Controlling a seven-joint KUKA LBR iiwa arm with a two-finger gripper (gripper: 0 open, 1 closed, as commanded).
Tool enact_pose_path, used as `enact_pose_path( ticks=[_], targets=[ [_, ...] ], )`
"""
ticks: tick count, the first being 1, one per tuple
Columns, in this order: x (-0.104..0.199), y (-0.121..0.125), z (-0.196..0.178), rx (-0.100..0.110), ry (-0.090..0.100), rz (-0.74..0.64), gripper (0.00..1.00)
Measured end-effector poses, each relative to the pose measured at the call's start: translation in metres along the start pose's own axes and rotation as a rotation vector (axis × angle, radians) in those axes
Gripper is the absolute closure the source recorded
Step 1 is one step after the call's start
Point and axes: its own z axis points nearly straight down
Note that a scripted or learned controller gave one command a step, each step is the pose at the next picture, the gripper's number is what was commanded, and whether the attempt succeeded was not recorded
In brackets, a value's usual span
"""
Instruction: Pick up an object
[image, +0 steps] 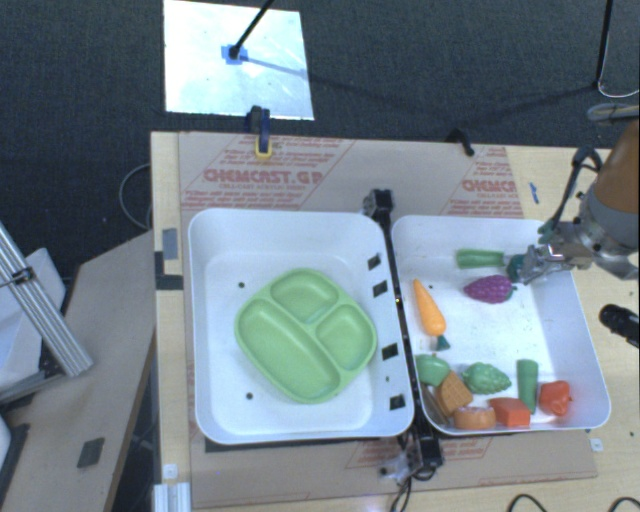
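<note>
Dark carpet around the counter (330, 165), two white bins side by side. Left bin (215, 250) has a green divided plate (305, 335). Right bin (575, 330) has toy food: carrot (430, 308), purple piece (489, 289), green stick (480, 259), more clustered along near edge. Jaws (528, 263) low at far right of right bin, just beside purple piece; can't tell how far open or if gripping anything.
</note>
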Motion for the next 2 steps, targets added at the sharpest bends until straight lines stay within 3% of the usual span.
enact_pose_path(
  ticks=[1,2],
  targets=[
    [0.0,0.002,-0.027,0.002,0.0,0.0,1.0],
    [0.046,-0.007,-0.019,0.006,0.002,-0.003,1.0]
  ],
)
